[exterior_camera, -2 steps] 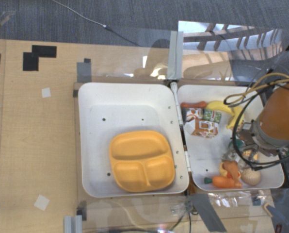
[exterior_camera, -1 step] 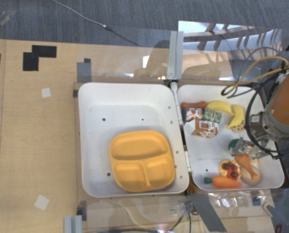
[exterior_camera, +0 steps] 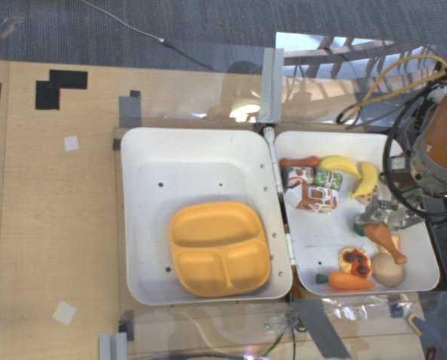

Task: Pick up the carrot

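Left bin (exterior_camera: 141,201): holds a yellow divided tray (exterior_camera: 219,247).
Right bin (exterior_camera: 313,235): crowded with toy food, which leaves little free room for picking.
Carrot (exterior_camera: 347,281): lies flat by the near rim, just beside a pizza slice (exterior_camera: 355,260) and a tan egg (exterior_camera: 388,270).
Other food: banana (exterior_camera: 351,172), carton (exterior_camera: 315,190), sausage (exterior_camera: 299,162), drumstick (exterior_camera: 385,241).
Gripper (exterior_camera: 379,214): low over the bin near the drumstick's top end, apart from the carrot (whether the fingers are open or closed, I cannot tell).
Arm (exterior_camera: 441,141): reaches in from the right.
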